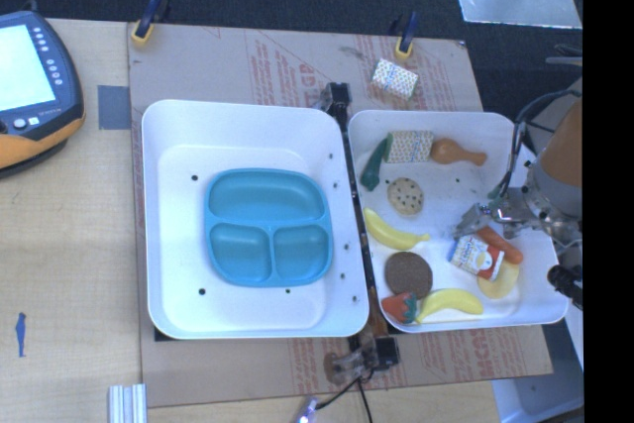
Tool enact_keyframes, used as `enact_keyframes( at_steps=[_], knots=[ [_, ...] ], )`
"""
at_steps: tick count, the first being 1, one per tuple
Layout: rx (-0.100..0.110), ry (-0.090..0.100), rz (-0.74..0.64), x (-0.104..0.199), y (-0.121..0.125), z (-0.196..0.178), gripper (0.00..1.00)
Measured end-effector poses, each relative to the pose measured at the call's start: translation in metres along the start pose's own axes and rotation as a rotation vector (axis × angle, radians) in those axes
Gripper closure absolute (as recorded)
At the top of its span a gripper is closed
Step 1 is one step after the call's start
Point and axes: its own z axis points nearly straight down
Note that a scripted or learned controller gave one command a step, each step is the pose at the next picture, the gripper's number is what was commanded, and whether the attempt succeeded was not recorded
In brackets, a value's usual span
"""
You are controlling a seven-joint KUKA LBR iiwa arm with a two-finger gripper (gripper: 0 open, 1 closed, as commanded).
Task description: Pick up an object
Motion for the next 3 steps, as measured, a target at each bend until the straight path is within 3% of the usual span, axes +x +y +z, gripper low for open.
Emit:
enact_keyframes(
  at_steps=[1, 2, 3],
  knots=[
    [0.001, -0.002, -0.005, -0.001, 0.000, -0.011, 1.00],
    [-0.002, -0.001, -0.002, 0.070, 0.056, -0.048, 1.00],
    [-0.003, 0.001, 0.002, 0.134, 0.090, -0.096, 1.00]
  ],
)
